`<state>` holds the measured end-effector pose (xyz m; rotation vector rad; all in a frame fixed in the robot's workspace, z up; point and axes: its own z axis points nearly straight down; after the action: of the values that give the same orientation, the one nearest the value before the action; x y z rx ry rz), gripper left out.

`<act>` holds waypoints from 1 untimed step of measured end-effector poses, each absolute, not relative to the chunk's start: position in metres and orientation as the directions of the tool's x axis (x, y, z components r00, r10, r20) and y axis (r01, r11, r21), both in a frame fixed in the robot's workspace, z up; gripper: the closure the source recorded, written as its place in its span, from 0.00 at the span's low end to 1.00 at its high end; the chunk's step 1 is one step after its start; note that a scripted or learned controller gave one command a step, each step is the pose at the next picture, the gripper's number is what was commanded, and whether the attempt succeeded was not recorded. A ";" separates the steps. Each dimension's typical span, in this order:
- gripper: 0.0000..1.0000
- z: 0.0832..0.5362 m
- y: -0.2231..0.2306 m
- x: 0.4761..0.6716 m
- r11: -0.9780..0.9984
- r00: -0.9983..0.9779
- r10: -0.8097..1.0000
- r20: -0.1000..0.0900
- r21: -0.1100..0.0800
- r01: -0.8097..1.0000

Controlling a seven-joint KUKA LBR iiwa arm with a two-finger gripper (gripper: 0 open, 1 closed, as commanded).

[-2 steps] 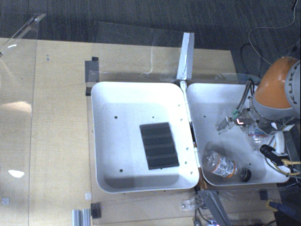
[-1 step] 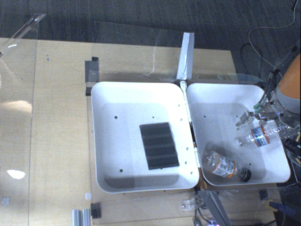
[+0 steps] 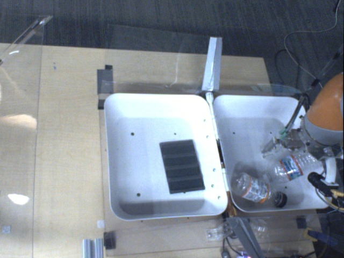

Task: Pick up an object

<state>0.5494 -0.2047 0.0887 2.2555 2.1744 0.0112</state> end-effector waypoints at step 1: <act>0.00 0.090 -0.203 0.507 0.101 -0.101 0.995 -0.005 0.015 0.995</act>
<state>0.5072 -0.2030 0.0898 2.0966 2.3213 0.0126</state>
